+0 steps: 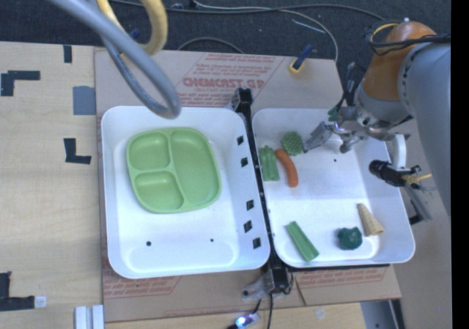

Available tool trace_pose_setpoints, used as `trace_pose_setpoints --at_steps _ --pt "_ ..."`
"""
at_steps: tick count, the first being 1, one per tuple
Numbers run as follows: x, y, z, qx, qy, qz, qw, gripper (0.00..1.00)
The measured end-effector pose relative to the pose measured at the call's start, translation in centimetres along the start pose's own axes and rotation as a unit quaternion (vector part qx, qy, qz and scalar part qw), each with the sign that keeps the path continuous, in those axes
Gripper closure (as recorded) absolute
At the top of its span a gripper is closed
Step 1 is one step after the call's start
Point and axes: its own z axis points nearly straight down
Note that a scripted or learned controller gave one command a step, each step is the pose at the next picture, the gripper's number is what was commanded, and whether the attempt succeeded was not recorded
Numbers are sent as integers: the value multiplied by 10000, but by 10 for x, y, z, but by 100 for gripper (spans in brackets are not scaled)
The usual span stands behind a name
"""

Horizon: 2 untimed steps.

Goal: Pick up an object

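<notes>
Camera view: orange carrot lies lengthwise, slanting toward lower right.

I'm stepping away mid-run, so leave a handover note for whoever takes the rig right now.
Pincer: open, holding nothing, over the upper part of the right bin, just right of the green broccoli piece.
Also in the right bin: orange carrot, green pod, green stick, dark green lump, tan cone.
Left bin: green divided plate.
Done: nothing picked.
Left: grasp and lift one object.
</notes>
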Motion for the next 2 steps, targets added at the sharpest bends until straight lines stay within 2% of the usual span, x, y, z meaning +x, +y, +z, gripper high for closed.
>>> trace_pose_setpoints --at_steps 1,2 --pt "0 1 25 -29 -8 -4 10000 0" --pt "0 2 12 -49 -18 -12 10000 100"
